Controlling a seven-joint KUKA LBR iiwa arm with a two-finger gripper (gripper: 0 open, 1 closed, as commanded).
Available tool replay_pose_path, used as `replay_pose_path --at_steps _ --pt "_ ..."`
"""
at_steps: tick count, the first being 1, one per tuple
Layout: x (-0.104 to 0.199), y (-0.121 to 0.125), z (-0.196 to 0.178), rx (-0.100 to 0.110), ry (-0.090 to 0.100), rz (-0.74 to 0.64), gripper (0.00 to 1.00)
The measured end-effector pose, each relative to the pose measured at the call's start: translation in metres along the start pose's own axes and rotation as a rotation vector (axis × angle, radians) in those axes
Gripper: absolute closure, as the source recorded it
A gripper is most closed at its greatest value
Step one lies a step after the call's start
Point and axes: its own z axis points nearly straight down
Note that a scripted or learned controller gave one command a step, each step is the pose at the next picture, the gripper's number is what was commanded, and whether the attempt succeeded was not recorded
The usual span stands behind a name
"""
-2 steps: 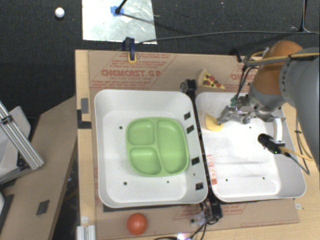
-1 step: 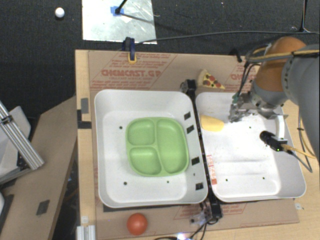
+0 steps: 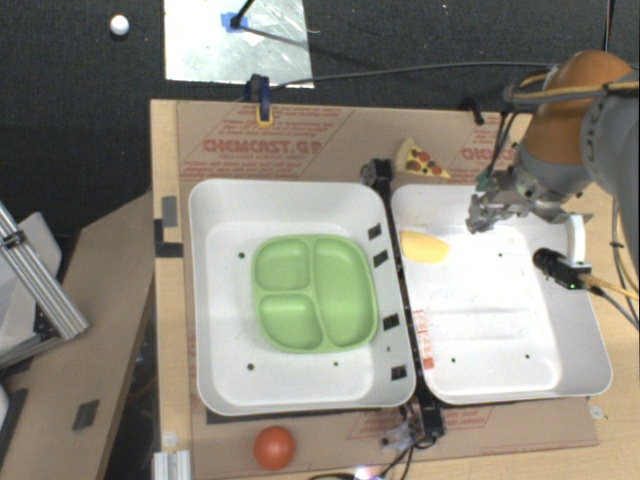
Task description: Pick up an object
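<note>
Cardboard-topped bench, two white bins side by side: the left bin (image 3: 215,268) carries a green divided tray (image 3: 313,292), and the right bin (image 3: 520,358) has a yellow object (image 3: 425,248) lying near its upper left corner, close by the divider. My gripper (image 3: 482,216) hangs over the same bin's upper part, to the right of that yellow piece and slightly higher in frame. Whether it's open I cannot tell. I judge the object's long axis runs roughly left-right.
</note>
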Motion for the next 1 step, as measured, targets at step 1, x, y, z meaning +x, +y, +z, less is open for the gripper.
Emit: replay_pose_path --at_steps 1 --pt "-0.0105 0.0014 -0.0557 -0.003 -0.002 0.002 1.00"
